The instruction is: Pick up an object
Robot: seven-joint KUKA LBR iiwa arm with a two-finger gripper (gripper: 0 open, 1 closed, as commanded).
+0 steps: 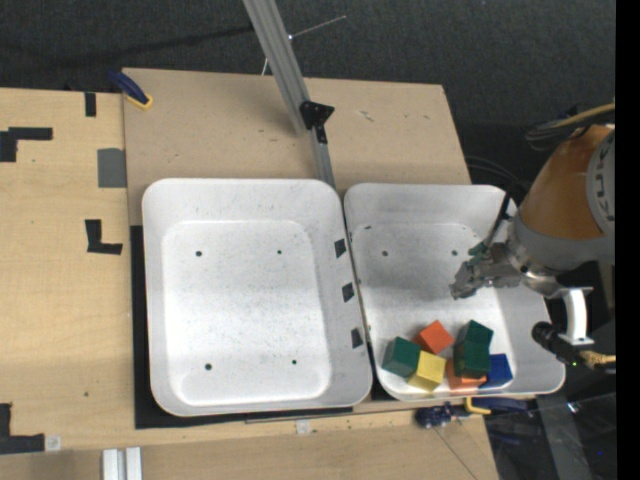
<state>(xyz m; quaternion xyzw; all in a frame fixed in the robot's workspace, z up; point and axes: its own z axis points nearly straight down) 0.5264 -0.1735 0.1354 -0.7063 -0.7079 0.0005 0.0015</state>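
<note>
Right bin [420,218] holds coloured blocks [447,356] (bunched at its near edge).

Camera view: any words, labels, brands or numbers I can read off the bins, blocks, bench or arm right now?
None can be read.
Right bin: the coloured blocks show plain faces, no print.
Left bin: dark dots, no text.
Bench: black tape pieces, not letters.
Arm: a dark mark at the frame edge, cut off and too blurred to read.

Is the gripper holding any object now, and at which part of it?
Nothing is held: the gripper hangs over bare bin floor, apart from the blocks.
</note>
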